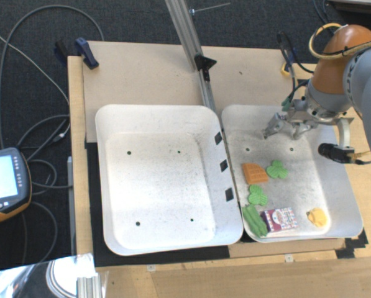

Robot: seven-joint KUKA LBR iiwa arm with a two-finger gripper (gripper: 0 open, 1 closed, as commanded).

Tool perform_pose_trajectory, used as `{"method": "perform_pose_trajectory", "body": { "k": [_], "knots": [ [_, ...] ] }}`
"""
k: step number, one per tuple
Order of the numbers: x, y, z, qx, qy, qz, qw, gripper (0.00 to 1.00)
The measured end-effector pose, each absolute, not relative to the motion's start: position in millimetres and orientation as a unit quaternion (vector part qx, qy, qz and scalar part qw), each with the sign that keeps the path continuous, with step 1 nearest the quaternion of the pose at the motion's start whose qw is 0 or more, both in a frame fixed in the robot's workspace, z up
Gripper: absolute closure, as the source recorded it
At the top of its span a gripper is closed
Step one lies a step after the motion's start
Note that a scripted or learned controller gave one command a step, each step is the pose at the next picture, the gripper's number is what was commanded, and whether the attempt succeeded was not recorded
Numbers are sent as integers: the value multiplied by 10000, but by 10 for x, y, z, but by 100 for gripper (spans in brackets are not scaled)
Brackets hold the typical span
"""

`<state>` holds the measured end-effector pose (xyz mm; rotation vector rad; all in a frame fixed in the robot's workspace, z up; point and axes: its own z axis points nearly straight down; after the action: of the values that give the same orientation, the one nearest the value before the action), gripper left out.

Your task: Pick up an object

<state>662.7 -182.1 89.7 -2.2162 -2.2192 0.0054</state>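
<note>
We take this for a robotics lab: a plywood bench (148, 79) on dark carpet (23, 73), loose cables (30, 36) trailing at the left, a teach pendant (5, 182) at the left edge, and an aluminium mast (184, 27) clamped at the bench's far side.

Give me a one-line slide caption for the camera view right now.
KUKA arm's gripper hovers over the right bin, above an orange block, green pieces, a pink packet and a yellow item.
</note>
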Motion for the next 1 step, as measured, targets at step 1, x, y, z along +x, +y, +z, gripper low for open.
{"method": "perform_pose_trajectory", "body": {
  "k": [1],
  "knots": [
    [6651, -1821, 1053, -7062, -7080, -3, -8, 100]
  ]
}}
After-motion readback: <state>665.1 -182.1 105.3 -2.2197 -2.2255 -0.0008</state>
